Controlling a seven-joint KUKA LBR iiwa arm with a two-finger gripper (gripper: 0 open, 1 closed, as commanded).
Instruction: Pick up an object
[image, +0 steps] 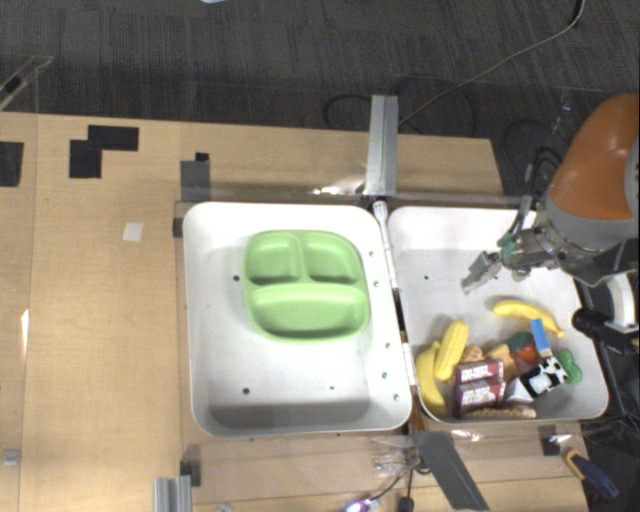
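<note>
The claw (483, 268) is hanging over the right bin (440, 235), above its bare upper floor, with the grey arm (590, 190) and its orange band reaching in from the right edge. Its two fingers are standing spread apart with nothing between them, tips pointing toward the bin's left side.

The objects to pick from are lying heaped in the lower part of the right bin, below the claw and apart from it. A yellow banana (524, 313) is lying nearest, just below and to the right of the claw. Further down, a corn cob (452, 346) is leaning tilted beside a second banana (428, 378) that is curving along the bin's lower left wall. A dark red packet (478, 385) is sitting against the corn, a black-and-white item (546, 378) is resting to its right, and a blue piece (541, 335) and a green item (570, 362) are crowding the same cluster, all touching or overlapping.

Left of the right bin, the left bin (215, 330) is carrying a green divided tray (303, 283). Both bins are sitting on the wooden surface (90, 300).
</note>
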